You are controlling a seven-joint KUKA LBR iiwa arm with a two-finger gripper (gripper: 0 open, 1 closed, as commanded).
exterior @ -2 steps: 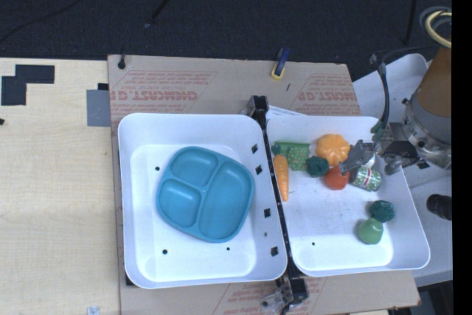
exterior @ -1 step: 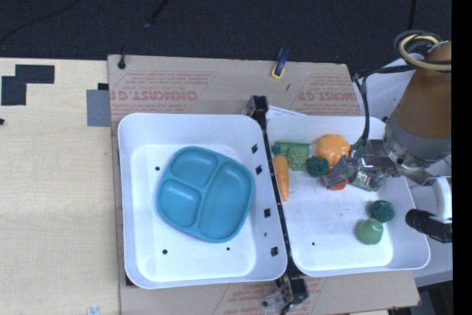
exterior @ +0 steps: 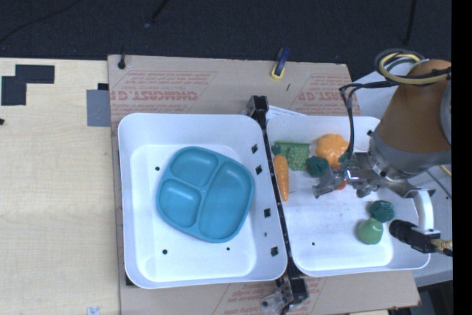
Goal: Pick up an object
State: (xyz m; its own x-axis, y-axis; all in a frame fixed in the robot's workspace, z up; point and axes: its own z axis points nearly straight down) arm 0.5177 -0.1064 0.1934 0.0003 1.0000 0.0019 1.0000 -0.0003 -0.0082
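Green ball (exterior: 369, 232) lies free; claw (exterior: 330, 184) beside teal toy (exterior: 318, 166).

- The left bin (exterior: 140, 247) sits at the centre of the frame and carries a blue divided plate (exterior: 205, 192).
- The right bin (exterior: 324, 251) lies just beside it, at the lower right of the frame.
- An orange carrot (exterior: 282, 177) lies along that bin's left wall, with a green leafy piece (exterior: 295, 153) above it.
- An orange ball (exterior: 332, 147) sits near the bin's upper middle, a dark teal piece (exterior: 318, 166) just beside it.
- The end effector (exterior: 332, 184) hovers low at the right bin's middle.
- A light green round object (exterior: 370, 232) and a dark green piece (exterior: 382, 211) lie at the lower right.
- The table (exterior: 51, 181) is pale wood on the left.
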